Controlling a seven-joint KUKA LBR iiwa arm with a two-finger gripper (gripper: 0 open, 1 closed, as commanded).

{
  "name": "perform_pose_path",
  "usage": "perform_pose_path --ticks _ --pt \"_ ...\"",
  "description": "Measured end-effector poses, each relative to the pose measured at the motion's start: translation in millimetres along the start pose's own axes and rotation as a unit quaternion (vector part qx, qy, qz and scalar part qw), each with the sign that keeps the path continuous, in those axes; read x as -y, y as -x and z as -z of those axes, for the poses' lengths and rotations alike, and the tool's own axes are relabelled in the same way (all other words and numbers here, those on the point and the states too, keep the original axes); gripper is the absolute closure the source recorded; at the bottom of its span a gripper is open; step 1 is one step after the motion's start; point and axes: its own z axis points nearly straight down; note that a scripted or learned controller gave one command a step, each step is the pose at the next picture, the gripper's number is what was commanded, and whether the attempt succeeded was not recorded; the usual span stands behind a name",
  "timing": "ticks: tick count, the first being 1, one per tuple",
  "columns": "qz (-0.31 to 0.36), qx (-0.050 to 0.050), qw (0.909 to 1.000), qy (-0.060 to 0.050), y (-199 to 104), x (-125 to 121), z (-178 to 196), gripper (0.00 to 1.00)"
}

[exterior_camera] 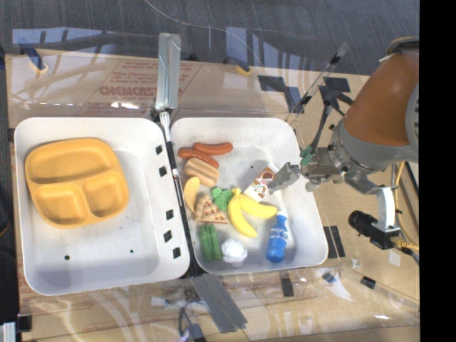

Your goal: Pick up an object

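Note:
The right bin [303,159] holds a pile of toy food. Two red-orange sausages [206,149] lie at the back, with a hot dog bun [201,169] just in front of them. A banana bunch [247,212] sits in the middle, and a blue bottle [277,237] lies at the front right. A small brown-and-white carton [261,185] lies just left of my gripper [286,176]. The gripper reaches in low over the bin's right side, with nothing visibly held.
A pizza slice [208,211], a green vegetable [209,241], a white ball [233,250] and a yellow piece [191,191] fill the right bin's left half. A yellow compartment plate [75,180] lies in the left bin [92,262]. Cables and a black fitting [367,226] sit outside on the right.

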Motion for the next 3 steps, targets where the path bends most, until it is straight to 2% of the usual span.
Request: perform_pose_path --ticks 1,2,3 --pt "0.087 -0.001 0.9962 0.0 -7.5 18.9 0.9 0.0" --pt "0.195 -0.001 0.9808 -0.001 -33.8 2.1 -66.3 0.0" --pt "0.052 0.004 0.9985 0.013 -27.1 -45.8 -150.1 0.0"
